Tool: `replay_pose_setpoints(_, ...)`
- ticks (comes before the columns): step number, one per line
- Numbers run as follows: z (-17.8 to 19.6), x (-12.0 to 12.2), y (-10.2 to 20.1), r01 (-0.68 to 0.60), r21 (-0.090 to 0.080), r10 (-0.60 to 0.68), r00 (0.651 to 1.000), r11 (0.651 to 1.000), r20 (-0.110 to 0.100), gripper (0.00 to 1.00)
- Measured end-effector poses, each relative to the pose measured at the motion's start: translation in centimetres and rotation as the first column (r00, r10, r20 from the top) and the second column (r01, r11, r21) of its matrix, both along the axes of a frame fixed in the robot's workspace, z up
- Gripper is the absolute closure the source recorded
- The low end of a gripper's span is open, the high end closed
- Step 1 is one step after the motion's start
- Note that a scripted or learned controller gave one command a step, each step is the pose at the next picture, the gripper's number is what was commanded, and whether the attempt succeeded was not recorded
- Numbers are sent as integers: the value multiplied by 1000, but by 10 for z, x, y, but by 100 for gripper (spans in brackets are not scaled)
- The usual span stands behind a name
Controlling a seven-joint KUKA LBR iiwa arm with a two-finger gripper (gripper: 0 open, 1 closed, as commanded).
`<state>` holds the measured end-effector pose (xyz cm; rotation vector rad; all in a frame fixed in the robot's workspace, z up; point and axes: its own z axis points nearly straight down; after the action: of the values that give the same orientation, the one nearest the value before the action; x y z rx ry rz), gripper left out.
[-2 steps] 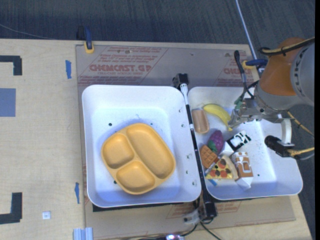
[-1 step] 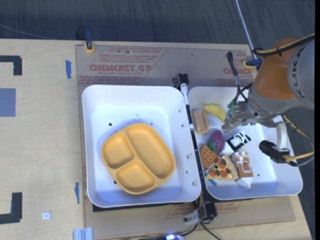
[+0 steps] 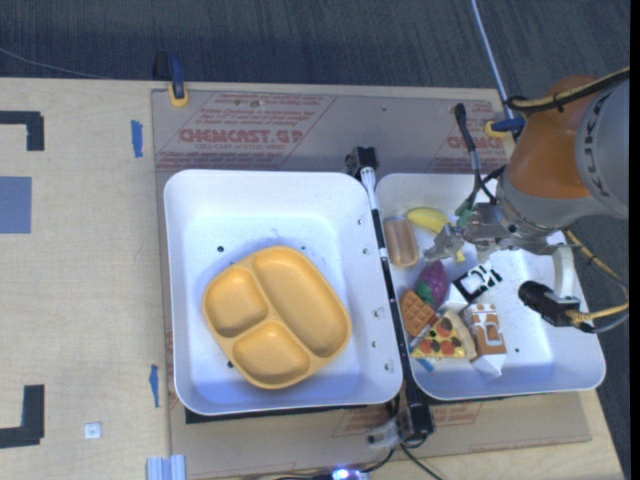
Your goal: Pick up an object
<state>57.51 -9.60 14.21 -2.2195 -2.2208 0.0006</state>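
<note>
- Toy foods crowd the right bin (image 3: 580, 368): banana (image 3: 425, 218) and hotdog (image 3: 400, 241) near its far-left corner, grapes (image 3: 433, 282) and pizza slice (image 3: 445, 340) nearer.
- Gripper (image 3: 455, 240) hovers beside the banana; whether it is open or holding anything, I cannot tell.
- Tight packing risks a pinch between pieces, or a slip.

Floor: dark blue-grey carpet (image 3: 300, 18) beyond the counter's far edge.
Counter: pale wood surface (image 3: 80, 268) with black corner marks and blue tape.
Board: brown printed sheet (image 3: 260, 128) lying on the counter, right of the marks.
</note>
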Motion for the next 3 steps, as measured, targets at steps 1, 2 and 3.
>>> replay_pose_setpoints(1, -47, -6, 3, 1, -1, -1, 1000, 1000, 3, 0)
replay_pose_setpoints(2, -37, -5, 3, 1, -2, -1, 1000, 1000, 5, 100)
replay_pose_setpoints(3, 43, 15, 57, -1, -1, 1, 1000, 1000, 3, 100)
